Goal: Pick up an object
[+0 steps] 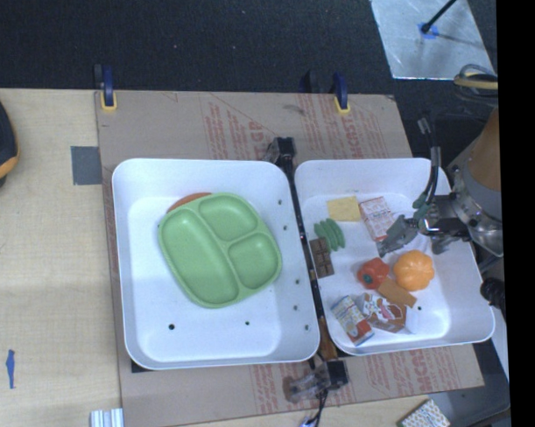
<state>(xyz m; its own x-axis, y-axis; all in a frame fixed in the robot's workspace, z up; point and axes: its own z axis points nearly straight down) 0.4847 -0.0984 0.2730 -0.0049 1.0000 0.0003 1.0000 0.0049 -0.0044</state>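
Bins, two of them, shallow and white, sit side by side on a sheet of cardboard (pixel 246 113) clamped to the table (pixel 50 260), filling the middle of the frame.

The left bin (pixel 141 344) holds a green divided plate (pixel 219 249), lying flat and slightly turned, with a sliver of something orange-red (pixel 186 200) peeking out from under its upper edge. That plate is wide and flat, a poor fit for my claw, I judge.

The right bin (pixel 464 328) holds the small things, loosely scattered so that each can be reached on its own. At upper centre of that bin lies a pale yellow square (pixel 343 208), and just right of it a small red-and-white packet (pixel 375 215). Toward the bin's left wall are a green pod-shaped piece (pixel 330 233) and, below it, a dark brown bar (pixel 321 257). In the middle sit a red tomato-like piece (pixel 372 273) and an orange fruit (pixel 414 270), near each other, with a brown slab (pixel 396 293) just under them. Two printed wrappers (pixel 369 315) lie at the lower part of the bin.

My arm (pixel 485 170) comes in from the right edge of the frame. My claw (pixel 400 234) hangs over the right bin, just above the orange fruit and beside the packet. Its dark fingers (pixel 393 240) blur together against the bin; I cannot tell whether they are apart or together, and I see nothing between them. Nothing is picked up yet, I judge; the orange fruit looks like the nearest candidate.
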